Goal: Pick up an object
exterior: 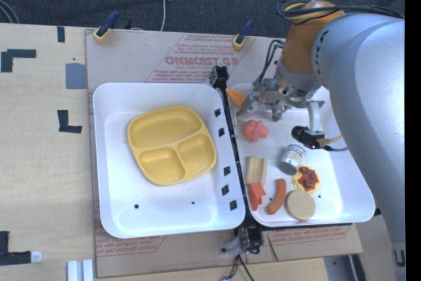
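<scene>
Several small things lie in the right bin (342, 204), and the one closest to the gripper (266, 104) is a pink lump (255, 130) at the far left part of that bin. It sits just beside the gripper on the near side, a little to its left, and it looks rounded with no clear long axis. An orange piece (235, 97) lies against the divider, just left of the gripper. From where I stand I cannot tell how wide the gripper is set, and nothing shows as held. Nearer still lie a tan block (255, 170), a small can (291, 157), a sausage (277, 197) and a round biscuit (301, 204). A yellow tray (172, 144) sits in the left bin (105, 141), well apart. I judge a short shift toward the near side would bring the gripper over the pink lump.
</scene>
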Available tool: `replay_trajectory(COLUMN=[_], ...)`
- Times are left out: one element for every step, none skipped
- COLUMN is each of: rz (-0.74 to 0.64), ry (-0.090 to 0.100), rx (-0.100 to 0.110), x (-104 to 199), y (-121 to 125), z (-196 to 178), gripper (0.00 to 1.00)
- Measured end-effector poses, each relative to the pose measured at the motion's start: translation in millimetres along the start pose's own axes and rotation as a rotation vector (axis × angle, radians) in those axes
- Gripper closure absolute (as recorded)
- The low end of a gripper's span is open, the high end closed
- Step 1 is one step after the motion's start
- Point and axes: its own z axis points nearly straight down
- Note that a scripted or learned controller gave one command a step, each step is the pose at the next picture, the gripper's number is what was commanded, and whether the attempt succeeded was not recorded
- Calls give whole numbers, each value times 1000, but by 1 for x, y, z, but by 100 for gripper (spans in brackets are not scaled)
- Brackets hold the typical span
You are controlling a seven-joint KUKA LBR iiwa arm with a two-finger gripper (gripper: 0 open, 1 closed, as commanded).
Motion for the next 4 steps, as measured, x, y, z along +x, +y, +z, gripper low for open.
replay_trajectory(rz=[-3,6,7,-1], ry=[2,0,9,-1], rx=[-35,-16,14,1], x=[39,-17,-7,-2], y=[-34,-70,-6,0], z=[-99,4,12,10], gripper=[0,0,0,0])
